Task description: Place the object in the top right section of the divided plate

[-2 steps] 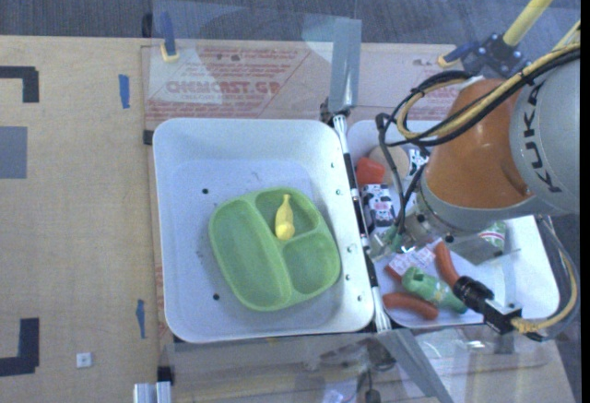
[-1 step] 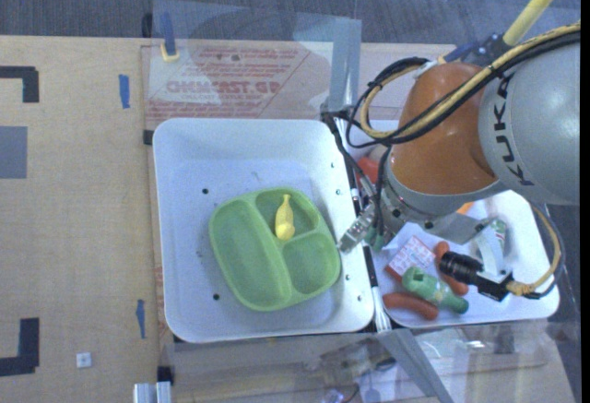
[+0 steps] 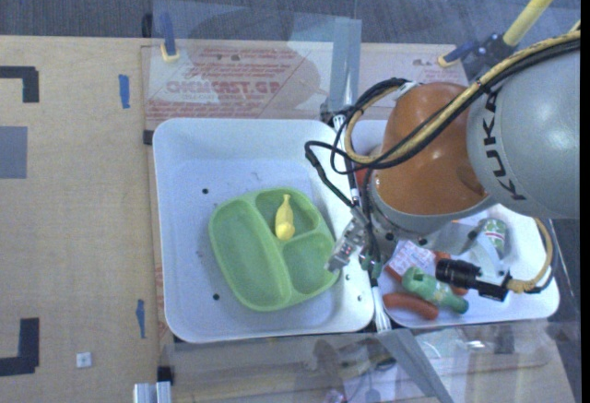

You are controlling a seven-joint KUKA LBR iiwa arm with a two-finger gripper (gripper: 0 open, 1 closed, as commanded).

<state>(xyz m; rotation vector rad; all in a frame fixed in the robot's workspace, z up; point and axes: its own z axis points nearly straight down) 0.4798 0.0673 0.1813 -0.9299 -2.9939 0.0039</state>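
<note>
Bench (image 3: 74,207): pale wood top, carrying two shallow white bins side by side.

Left bin (image 3: 184,171): holds one green divided plate (image 3: 241,254), lying flat towards the bin's near right corner. The plate has three sections: one long section on its left and two smaller ones on its right.

Yellow banana (image 3: 285,218): small and toy-like. It lies in the plate's top right section, lengthwise, with no other item touching it.

Arm: grey with an orange band, reaching in over the right bin (image 3: 546,298) and covering most of its far half.

Hand (image 3: 353,250): sits low at the left bin's right wall, just beside the plate's right rim and apart from the banana. Nothing is visible in its grasp. Whether it is released or clenched cannot be told from this angle.

Right bin contents, along the near edge:
- a white and red packet (image 3: 408,255)
- a green bottle-shaped item (image 3: 433,289)
- a red sausage-shaped item (image 3: 410,305), just beside the green one
- a small pale bottle with a green label (image 3: 491,235), further right
</note>
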